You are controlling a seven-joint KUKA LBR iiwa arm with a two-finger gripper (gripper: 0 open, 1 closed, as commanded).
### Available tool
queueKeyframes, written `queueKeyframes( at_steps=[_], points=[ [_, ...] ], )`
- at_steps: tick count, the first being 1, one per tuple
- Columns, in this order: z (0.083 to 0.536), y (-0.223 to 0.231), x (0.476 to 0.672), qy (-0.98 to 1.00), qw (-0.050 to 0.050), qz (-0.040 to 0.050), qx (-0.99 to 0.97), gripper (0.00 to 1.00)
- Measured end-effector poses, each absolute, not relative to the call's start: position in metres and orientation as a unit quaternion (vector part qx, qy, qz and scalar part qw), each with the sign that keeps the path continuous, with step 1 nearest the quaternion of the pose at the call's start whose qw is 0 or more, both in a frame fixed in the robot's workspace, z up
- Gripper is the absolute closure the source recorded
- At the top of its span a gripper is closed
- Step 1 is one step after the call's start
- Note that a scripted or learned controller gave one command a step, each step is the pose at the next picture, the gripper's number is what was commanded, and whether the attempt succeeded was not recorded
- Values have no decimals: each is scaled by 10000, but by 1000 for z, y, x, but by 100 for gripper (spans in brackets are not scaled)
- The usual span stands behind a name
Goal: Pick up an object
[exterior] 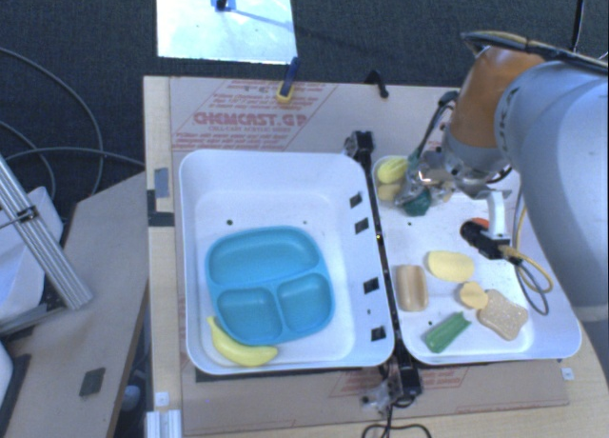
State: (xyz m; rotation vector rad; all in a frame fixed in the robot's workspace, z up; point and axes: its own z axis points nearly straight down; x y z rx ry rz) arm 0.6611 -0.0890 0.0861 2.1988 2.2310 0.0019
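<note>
Gripper (422, 182) is low in the far-left corner of the right bin (557, 331), over a dark teal object (416, 204) and just beside a yellow-green fruit (390, 171); can't tell its state or whether it has anything, view is too blurred there. Looks like the reach/descend step, grasp not confirmed. Next: centre on one item, close, lift straight up clear of the bin wall. Other candidates nearer the front: yellow potato-like piece (449, 265), bread slice (411, 287), green pepper (445, 331), cracker (502, 314). Left bin (276, 165) holds a blue divided tray (270, 284) and banana (240, 348)
</note>
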Motion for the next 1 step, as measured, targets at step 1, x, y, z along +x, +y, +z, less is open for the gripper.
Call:
queueKeyframes(
  at_steps=[1],
  points=[
    [143, -30, 663, 7069, 16, 8, 7073, 100]
  ],
)
